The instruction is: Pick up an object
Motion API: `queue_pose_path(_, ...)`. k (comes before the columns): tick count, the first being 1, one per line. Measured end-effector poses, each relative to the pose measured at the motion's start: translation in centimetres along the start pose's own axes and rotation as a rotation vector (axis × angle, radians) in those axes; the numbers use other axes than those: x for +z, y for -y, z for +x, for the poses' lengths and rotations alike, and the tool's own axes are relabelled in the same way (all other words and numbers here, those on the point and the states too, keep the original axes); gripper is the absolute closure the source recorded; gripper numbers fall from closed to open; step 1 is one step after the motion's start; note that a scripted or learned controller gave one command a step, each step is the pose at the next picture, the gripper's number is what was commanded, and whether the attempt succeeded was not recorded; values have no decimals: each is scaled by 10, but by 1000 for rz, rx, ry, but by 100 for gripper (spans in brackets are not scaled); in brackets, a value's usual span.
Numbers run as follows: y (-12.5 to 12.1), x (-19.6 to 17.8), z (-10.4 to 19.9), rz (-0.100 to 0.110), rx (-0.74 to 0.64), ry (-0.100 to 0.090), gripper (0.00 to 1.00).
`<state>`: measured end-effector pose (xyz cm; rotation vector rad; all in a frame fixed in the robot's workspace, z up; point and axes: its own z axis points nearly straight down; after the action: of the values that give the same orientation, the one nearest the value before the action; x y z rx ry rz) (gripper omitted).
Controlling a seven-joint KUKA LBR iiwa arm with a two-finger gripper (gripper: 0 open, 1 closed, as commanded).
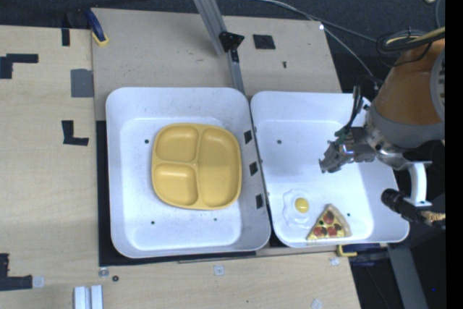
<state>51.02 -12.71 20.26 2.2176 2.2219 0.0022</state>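
A fried egg toy [297,207] lies near the front of the right bin [289,119]. A pizza slice toy [329,223] sits just right of it, at the bin's front edge. My gripper [332,161] hangs over the right part of the right bin, behind and slightly right of the egg, apart from both toys. Nothing shows between its tips. A yellow divided plate [196,166] rests in the middle of the left bin [130,127].
The arm's grey and orange body [412,94] fills the right side above the right bin. A metal pole [206,0] slants up from between the bins. Cables run across the dark floor behind the bench.
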Motion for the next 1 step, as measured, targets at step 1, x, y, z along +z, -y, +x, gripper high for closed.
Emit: queue_pose_path(1,-1,-45,0,-1,1,0,100)
